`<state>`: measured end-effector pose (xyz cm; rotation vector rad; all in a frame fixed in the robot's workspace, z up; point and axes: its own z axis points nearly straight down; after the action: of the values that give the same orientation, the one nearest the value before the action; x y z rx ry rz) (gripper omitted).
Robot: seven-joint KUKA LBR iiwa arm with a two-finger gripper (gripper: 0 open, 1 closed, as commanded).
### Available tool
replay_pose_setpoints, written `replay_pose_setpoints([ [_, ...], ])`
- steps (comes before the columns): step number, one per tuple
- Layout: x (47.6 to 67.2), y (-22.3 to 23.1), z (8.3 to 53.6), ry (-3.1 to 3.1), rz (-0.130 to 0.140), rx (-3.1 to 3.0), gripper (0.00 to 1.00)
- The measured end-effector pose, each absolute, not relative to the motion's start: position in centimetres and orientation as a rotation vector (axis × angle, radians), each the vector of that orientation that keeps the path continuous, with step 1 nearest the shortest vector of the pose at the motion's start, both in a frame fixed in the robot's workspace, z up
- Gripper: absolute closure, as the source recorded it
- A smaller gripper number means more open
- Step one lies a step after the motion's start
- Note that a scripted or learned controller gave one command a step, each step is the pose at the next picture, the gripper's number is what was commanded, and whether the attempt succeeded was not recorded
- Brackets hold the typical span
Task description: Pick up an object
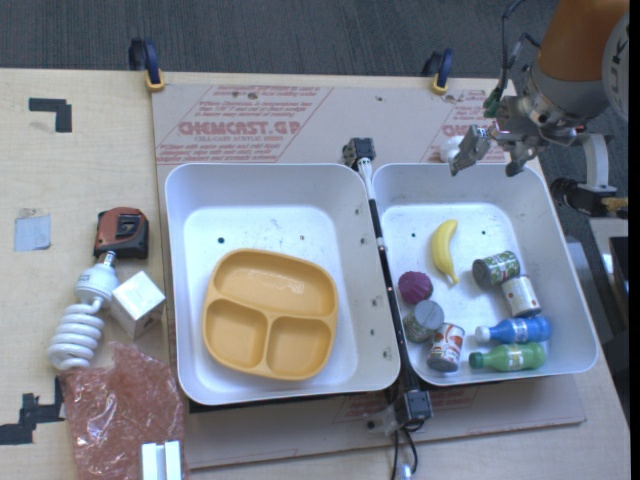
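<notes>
The right bin (pixel 545 203) holds a yellow banana (pixel 443 249), a dark purple ball (pixel 415 287), a green can (pixel 496 268), a small brown-and-white can (pixel 520 295), a grey-lidded tin (pixel 425 320), a red-and-white can (pixel 448 347), a blue bottle (pixel 515 330) and a green bottle (pixel 511 358). My gripper (pixel 493 156) hangs above the bin's far edge, open, with nothing between its fingers. It stands well above and behind the banana.
The left bin (pixel 190 268) holds a yellow divided plate (pixel 268 313). Left of the bins lie a tape measure (pixel 122 233), a spiral light bulb (pixel 82 318), a white cube (pixel 138 300) and a reddish plastic bag (pixel 120 408). Clamps (pixel 147 63) pin the board's far edge.
</notes>
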<state>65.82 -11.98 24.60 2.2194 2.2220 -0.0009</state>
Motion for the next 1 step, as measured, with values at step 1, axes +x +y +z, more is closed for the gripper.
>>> replay_pose_setpoints([
  [1,65.91,-10.66,9.44,2.224,-0.001,2.218,0.0],
])
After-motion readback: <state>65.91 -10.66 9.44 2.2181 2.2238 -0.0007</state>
